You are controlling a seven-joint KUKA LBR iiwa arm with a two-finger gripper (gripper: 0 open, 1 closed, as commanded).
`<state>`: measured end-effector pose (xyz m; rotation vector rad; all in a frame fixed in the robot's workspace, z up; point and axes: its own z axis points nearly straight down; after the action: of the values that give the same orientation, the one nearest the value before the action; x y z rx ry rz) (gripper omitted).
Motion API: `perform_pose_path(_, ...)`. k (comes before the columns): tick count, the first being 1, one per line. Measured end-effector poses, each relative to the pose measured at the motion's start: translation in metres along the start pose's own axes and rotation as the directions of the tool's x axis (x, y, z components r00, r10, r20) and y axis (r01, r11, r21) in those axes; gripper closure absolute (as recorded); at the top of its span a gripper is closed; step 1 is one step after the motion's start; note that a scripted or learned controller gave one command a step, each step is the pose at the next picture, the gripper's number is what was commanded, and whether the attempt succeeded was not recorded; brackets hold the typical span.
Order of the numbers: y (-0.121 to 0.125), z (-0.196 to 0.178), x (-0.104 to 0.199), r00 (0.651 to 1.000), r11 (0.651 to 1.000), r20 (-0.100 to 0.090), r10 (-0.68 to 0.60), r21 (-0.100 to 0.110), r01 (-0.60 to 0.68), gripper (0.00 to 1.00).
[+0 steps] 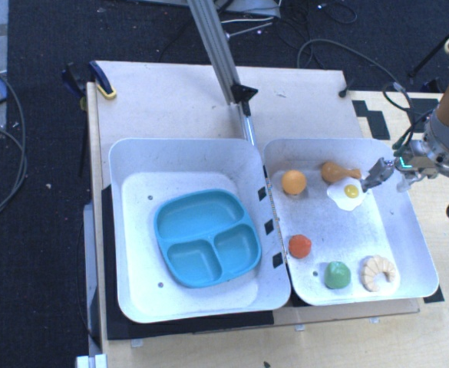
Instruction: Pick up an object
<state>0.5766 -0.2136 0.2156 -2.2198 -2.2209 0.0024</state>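
My tool (381, 172) hangs at the right-hand white bin's (408, 228) far right rim; I cannot tell how it is set. Just left of it lies the flat white-and-yellow toy fried egg (347, 195), touching a brown toy drumstick (336, 172). I judge the egg light, stiff and slick; I'd pinch across its thin edge.

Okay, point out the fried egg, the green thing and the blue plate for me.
fried egg (348, 195): camera view, on its yellow yolk.
green thing (336, 274): camera view, on its rounded top.
blue plate (198, 210): camera view, on the floor of its largest compartment.
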Motion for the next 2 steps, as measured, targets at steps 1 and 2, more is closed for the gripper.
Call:
perform_pose_path(1, 0.001, -0.001, 0.0, 1.0, 1.0, 0.001, 0.0, -0.003, 0.0, 0.0)
perform_pose_path(2, 0.002, 0.043, -0.004, 1.0, 1.0, 0.0, 0.001, 0.001, -0.001, 0.0)
